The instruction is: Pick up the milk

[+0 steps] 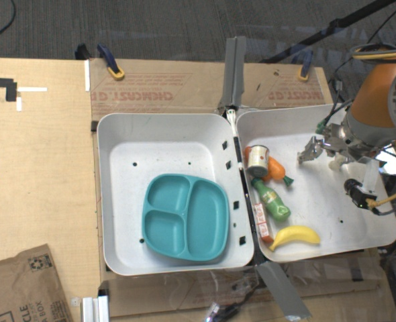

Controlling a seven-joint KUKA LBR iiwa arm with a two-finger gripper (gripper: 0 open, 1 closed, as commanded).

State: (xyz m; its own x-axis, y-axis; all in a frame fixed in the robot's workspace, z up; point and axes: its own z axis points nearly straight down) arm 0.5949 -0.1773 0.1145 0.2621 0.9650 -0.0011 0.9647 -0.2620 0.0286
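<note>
Claw (312, 151) hovers over the right bin (332, 237), empty; whether it's apart or together, I can't tell. Milk? Possibly the small carton (260, 221) against the left wall, beside the banana (295, 236). Pick not yet begun.

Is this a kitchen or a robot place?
Most likely a robot test lab, not a kitchen. A grey and orange robot arm reaches over two white bins clamped to a cardboard-covered bench, with toy food like a banana.
</note>
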